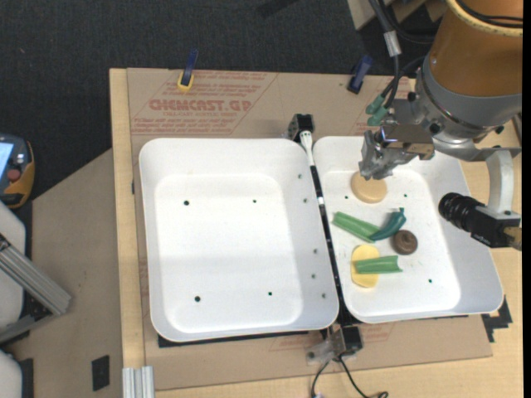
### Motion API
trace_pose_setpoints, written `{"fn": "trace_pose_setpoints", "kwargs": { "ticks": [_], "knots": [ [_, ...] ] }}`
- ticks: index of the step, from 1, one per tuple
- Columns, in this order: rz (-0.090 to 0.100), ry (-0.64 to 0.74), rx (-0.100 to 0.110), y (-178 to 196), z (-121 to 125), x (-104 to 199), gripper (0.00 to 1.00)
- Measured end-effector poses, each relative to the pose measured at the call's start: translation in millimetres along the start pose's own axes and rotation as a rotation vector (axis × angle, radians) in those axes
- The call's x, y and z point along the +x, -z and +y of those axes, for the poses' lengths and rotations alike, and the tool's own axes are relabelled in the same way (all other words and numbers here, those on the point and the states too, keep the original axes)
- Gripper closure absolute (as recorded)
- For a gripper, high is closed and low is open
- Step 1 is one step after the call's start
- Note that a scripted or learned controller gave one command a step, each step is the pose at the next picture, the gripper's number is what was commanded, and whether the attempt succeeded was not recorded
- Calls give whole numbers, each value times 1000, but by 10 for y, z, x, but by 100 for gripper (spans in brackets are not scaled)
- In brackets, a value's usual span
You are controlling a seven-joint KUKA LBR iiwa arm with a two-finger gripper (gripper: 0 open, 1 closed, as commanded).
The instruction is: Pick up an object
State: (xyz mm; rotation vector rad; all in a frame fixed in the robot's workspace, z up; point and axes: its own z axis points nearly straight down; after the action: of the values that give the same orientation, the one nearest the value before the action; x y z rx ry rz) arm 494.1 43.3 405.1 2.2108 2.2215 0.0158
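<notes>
Arm comes in from upper right of frame, orange band at top right corner, grey wrist below it. Gripper hangs over upper part of right bin, tips right at top edge of tan disc, seemingly touching it. Can't tell if the pincer is apart or together; tips merge w/ the disc from this angle.

Tan disc lies flat near upper middle of right bin. Below it, center of bin: light green strip, w/ a teal piece just right of it. Brown round piece just right of those. Lower down, yellow piece w/ a green piece lying across it.

Left bin sits beside right bin, rims touching at center of frame.
</notes>
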Motion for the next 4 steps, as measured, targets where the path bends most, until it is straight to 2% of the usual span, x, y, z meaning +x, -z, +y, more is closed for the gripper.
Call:
{"fn": "trace_pose_setpoints", "kwargs": {
  "ticks": [1,2,3,4],
  "knots": [
    [-3,-8,26,-1182,-186,-201,100],
    [1,-1,-6,244,-50,1,100],
    [-2,-3,19,-287,-158,183,100],
    [-2,-2,18,-617,-158,383,100]
  ]
}}
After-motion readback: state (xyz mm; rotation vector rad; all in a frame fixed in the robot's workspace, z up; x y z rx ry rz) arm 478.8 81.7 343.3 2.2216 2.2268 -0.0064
